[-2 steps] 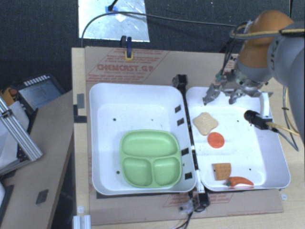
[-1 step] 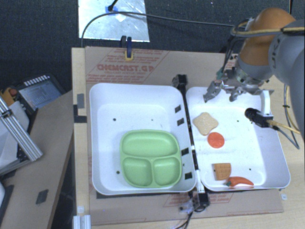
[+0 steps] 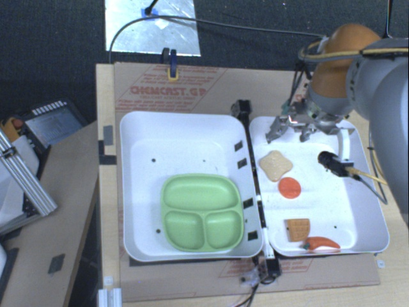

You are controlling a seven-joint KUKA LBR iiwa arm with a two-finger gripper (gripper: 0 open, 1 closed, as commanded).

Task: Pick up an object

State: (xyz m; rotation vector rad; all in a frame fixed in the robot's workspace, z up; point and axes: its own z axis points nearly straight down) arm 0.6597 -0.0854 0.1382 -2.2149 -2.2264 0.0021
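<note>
Bins stand side by side on the worktop [image 3: 105, 190], with a sheet of printed cardboard [image 3: 172, 88] under them.

From the one camera above, looking down at a slant: the left bin [image 3: 140, 133] holds a green plate [image 3: 201, 211] with three compartments, lying toward that bin's near right corner; the right bin [image 3: 364, 216] holds the small things on offer for picking.

The arm [image 3: 377, 88] comes in from the right, grey, with its orange band [image 3: 342, 56] above the wrist; the end effector [image 3: 293, 133] hangs over the far end of the right bin, close to the far left corner; its two fingers stand well apart, with white bin floor between them, so it grips nothing.

A pale biscuit [image 3: 276, 165] lies just on the near side of the end effector and apart from it; a red disc [image 3: 289, 188] lies just beside the biscuit, on its near right, and whether the two touch I cannot tell; a square brown cracker [image 3: 298, 228] lies further toward the near wall; an orange carrot [image 3: 321, 243] lies just beside the cracker, along that near wall.

A clamp [image 3: 171, 66] grips the cardboard's far edge; beyond it lies a silvery sheet [image 3: 152, 15] with a cable [image 3: 255, 25] running off to the right.
</note>
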